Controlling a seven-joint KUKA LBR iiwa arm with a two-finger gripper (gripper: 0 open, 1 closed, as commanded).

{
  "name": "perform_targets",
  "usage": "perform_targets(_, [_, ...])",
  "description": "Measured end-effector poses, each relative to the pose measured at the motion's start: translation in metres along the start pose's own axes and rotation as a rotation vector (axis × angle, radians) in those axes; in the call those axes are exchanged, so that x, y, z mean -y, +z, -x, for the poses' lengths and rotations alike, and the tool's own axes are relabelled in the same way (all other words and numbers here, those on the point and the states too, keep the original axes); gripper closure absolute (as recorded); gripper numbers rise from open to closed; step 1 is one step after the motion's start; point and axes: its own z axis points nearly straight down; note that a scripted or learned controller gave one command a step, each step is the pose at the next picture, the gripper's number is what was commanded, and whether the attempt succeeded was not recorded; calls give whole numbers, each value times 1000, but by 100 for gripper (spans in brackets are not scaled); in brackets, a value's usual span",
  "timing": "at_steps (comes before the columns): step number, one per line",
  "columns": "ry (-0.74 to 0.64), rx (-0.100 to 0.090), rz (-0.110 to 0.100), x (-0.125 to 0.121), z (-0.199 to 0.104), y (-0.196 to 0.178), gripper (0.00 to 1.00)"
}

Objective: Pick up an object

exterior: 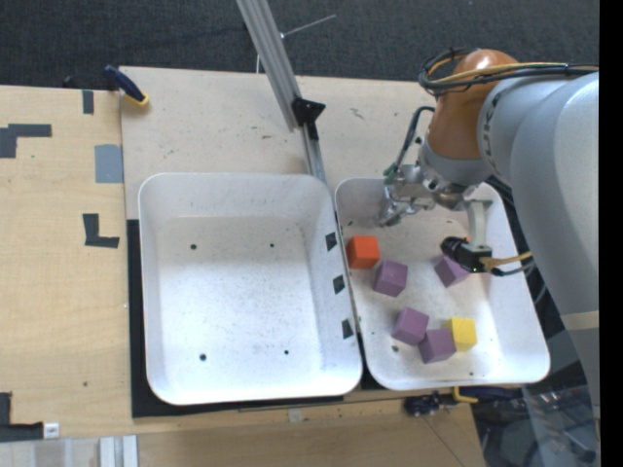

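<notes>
While the grey arm with the orange band (465,115) reaches in from the right, its two-finger gripper (394,212) sits over the back-left part of the right white plastic bin (516,358); can't tell grip state. Orange cube (364,252) lies just in front of it, apart. Four purple cubes (390,278) (451,270) (411,325) (437,344) and a yellow cube (463,333), touching the front purple one, lie on the bin floor. Left white bin (156,290) sits alongside.

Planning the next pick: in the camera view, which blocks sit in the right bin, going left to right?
Orange cube → purple cube beside it → lower purple cube → purple cube by the cable → yellow cube.
</notes>
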Motion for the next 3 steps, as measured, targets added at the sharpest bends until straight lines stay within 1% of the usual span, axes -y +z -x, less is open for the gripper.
perform_targets(1, [1, 0, 6, -7, -1, -44, 100])
perform_targets(3, [2, 0, 6, 6, -6, -138, 100])
